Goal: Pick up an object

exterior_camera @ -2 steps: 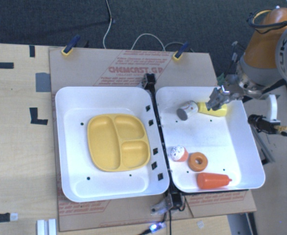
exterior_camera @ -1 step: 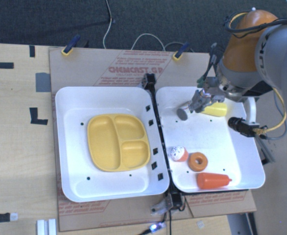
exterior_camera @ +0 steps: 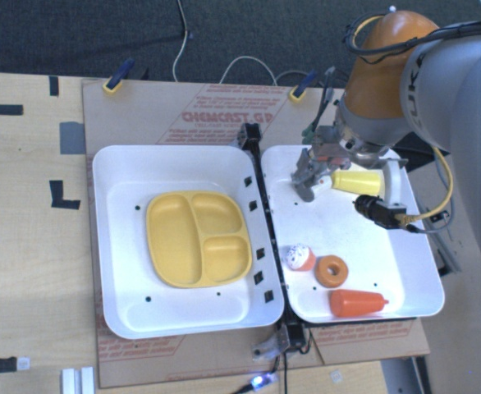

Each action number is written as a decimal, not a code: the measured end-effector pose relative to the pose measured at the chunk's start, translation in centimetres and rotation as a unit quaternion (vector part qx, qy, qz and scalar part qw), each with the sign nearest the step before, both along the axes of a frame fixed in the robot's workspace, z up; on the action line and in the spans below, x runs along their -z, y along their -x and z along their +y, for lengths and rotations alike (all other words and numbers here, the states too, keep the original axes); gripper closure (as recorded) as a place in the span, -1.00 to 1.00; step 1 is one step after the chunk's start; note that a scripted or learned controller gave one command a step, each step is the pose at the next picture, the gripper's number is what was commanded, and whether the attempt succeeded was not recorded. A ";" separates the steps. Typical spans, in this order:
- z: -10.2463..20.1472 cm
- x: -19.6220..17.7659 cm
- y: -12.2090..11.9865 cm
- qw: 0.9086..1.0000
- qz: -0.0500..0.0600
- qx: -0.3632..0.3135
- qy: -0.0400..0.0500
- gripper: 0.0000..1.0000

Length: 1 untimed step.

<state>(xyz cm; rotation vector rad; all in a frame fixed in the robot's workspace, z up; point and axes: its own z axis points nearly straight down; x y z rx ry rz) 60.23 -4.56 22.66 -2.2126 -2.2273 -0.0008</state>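
Overhead, the gripper point(exterior_camera: 308, 184) is hanging above the upper part of the right bin point(exterior_camera: 425, 257), near the divider between the two bins; how its fingers are standing cannot be made out. A yellow block point(exterior_camera: 359, 182) is lying just beside it, toward the bin's far right. Along the near rim, a white and orange ball point(exterior_camera: 298, 258), a brown ring-shaped doughnut point(exterior_camera: 332, 271) and a smooth orange carrot point(exterior_camera: 358, 303) are sitting close together, leaving bare white floor mid-bin. A glossy yellow divided plate point(exterior_camera: 198, 238) is filling the left bin point(exterior_camera: 113, 220).
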 end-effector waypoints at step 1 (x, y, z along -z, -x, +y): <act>6.3 -0.4 0.7 1.000 0.000 -0.001 0.000 1.00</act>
